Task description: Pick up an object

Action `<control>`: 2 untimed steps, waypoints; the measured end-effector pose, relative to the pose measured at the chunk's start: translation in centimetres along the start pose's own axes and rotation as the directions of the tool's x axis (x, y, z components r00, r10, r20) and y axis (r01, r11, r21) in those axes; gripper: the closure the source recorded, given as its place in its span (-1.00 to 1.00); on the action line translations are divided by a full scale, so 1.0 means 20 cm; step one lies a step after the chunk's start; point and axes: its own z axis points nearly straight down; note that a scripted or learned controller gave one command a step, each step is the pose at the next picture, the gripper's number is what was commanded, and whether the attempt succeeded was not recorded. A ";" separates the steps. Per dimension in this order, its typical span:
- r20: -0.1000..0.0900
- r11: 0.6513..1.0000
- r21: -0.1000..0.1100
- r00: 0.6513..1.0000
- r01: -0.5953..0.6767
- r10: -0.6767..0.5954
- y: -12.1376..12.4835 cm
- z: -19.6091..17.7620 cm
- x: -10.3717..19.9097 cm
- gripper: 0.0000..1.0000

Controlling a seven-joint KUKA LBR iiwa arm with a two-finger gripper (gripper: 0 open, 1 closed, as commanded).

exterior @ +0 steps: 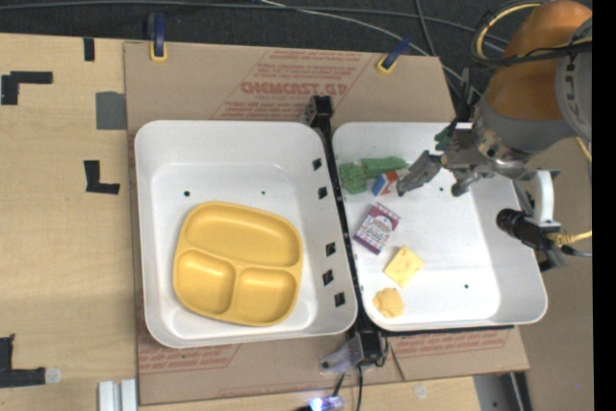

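The right bin (486,303) holds a green toy (371,170) at its far left, with a small red and blue piece (385,184) beside it. Nearer lie a purple and white packet (376,227), a yellow cheese wedge (403,266) and a small tan piece (389,302). My gripper (439,176) hangs above the bin's far middle, open, with one finger (416,175) toward the green toy and the other to its right. Nothing sits between the fingers.
The left bin (154,168) holds a yellow divided plate (238,261). A black divider (332,207) runs between the two bins. Cables cross the dark floor at the back. The arm's orange band (539,43) rises at the right.
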 end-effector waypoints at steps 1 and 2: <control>0.001 1.000 -0.013 1.000 0.004 -0.004 0.01 -0.04 0.00 -1.00; 0.002 1.000 -0.011 1.000 0.003 -0.003 0.02 0.21 0.05 -1.00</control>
